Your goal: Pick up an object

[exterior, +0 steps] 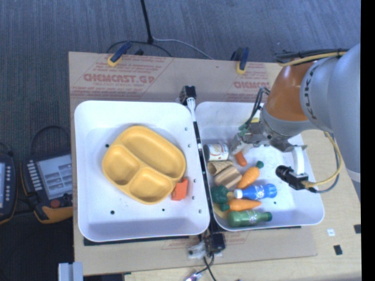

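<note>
Green bottle [250, 218] lying at right bin's [304, 212] front edge, behind it blue bottle [258, 192], carrots [248, 177]; gripper [245, 138] low over small orange piece [240, 158]; fingers' state: cannot tell

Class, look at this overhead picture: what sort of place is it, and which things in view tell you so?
Probably a robotics lab test bench, not a kitchen. A grey and orange robot arm reaches over two white bins clamped to a board, one bin holding toy food such as a plastic carrot; cables trail across the carpet.
</note>
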Controlling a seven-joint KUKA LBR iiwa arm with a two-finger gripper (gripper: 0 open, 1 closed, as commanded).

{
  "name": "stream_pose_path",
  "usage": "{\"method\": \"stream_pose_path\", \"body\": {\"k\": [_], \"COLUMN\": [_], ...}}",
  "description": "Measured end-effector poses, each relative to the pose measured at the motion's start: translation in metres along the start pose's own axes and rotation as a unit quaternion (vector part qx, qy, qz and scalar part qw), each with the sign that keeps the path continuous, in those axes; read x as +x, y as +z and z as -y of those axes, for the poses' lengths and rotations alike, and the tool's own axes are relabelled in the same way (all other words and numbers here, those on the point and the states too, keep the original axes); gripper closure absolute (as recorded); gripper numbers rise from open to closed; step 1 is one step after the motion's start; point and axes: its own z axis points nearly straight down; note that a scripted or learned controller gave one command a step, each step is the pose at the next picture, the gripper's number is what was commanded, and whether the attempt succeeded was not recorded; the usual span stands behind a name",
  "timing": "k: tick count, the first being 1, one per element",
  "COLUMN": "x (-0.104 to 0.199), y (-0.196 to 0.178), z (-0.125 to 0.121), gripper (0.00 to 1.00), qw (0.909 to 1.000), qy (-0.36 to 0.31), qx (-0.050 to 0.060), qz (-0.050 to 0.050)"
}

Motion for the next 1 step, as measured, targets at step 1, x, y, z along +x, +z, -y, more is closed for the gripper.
{"method": "stream_pose_path", "body": {"k": [1], "x": [0.0297], "y": [-0.1286], "z": [-0.0005], "gripper": [1.00], "qw": [0.9993], "qy": [0.035], "qx": [0.013], "qz": [-0.003]}}
